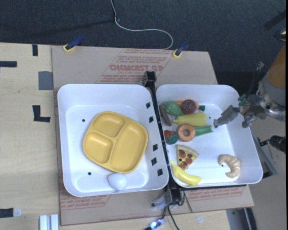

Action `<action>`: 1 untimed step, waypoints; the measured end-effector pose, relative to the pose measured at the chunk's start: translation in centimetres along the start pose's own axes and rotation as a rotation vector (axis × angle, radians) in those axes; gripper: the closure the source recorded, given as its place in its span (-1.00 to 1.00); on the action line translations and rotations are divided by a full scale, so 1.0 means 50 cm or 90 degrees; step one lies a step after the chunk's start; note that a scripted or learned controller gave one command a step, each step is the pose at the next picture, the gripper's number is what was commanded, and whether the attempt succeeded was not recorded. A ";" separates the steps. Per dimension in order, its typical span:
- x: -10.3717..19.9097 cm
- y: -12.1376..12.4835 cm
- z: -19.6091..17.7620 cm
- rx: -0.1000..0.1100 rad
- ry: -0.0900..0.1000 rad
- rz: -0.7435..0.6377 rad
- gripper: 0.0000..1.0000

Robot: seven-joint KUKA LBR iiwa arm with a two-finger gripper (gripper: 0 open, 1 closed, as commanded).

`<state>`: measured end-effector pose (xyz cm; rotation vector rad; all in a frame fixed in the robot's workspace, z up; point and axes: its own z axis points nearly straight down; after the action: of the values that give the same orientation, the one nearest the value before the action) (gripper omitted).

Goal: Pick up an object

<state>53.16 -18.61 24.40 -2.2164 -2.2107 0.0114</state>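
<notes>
Croissant (230, 165) lies in the right bin (247, 143); arm's fingers (224, 116) hover above, spread apart, holding nothing.

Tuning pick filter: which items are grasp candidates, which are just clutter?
Candidates, right bin: croissant, pizza slice, banana, donut, corn cob; gripper hovers above the bin.

Clutter: yellow divided plate, white egg, left bin.

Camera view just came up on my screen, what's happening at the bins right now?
The arm reaches in from the right, its end effector over the right bin, with nothing between its fingers. Toy food lies in that bin: a croissant, a pizza slice, a donut, a banana and more along the left wall. The left bin holds a yellow divided plate and a white egg. Nothing has been picked up yet.
</notes>
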 end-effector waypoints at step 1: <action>0.001 0.005 -0.012 -0.007 -0.002 -0.002 -1.00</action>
<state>53.40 -18.59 25.00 -2.2197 -2.2217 0.0019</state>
